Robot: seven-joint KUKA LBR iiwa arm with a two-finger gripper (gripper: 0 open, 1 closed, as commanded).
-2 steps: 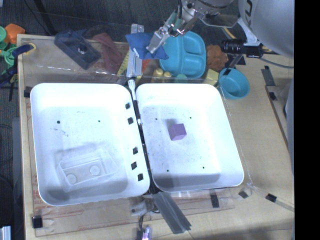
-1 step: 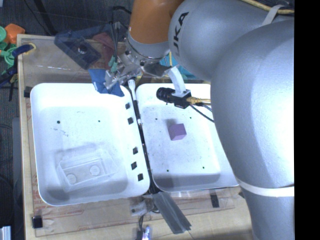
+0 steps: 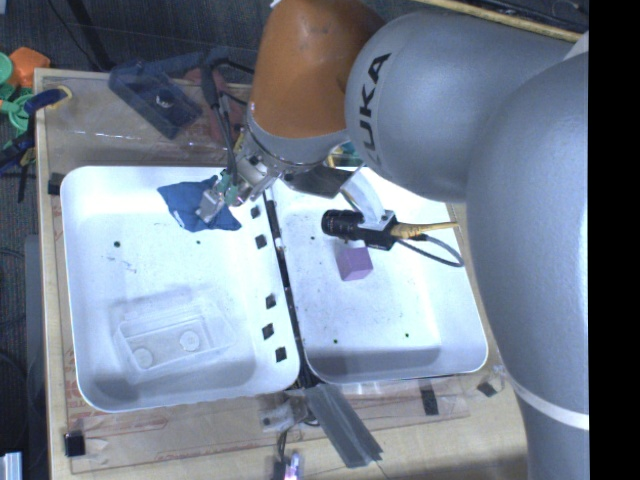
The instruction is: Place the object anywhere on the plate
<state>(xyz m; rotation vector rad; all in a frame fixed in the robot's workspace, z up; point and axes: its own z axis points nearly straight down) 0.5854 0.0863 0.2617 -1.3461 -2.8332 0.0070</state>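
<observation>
A blue plate (image 3: 190, 208) lies at the back of the left bin (image 3: 90, 268), partly hidden by the arm. My gripper (image 3: 213, 204) hangs right over the plate's right part, pointing down and to the left. A small green bit shows at the gripper, too small to make out. A purple block (image 3: 354, 262) rests in the right bin (image 3: 400, 338), just below a black cylindrical part of the wrist (image 3: 345, 225).
A clear plastic tray (image 3: 170, 333) sits at the front of the left bin. The arm's orange band (image 3: 305, 58) and grey body cover the back of both bins. A dark object (image 3: 155, 96) lies on the bench behind the left bin.
</observation>
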